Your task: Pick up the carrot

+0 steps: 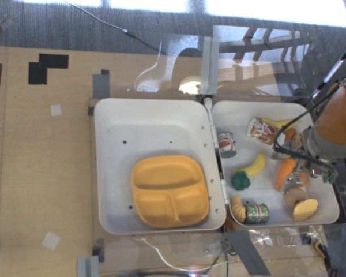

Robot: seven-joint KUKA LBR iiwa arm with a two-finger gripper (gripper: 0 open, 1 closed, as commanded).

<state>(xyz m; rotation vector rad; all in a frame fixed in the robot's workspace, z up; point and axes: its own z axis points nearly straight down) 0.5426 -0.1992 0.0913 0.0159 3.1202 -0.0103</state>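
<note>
Gripper [297, 175] beside carrot [285, 172], finger state cannot tell; carrot likely light, stiff, smooth — grasp mid-body across width.

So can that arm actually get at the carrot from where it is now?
Probably yes. The tool is already down in the right bin, right against the carrot. Nothing lies on top of the carrot, though the banana and other toy foods crowd close around it.
</note>
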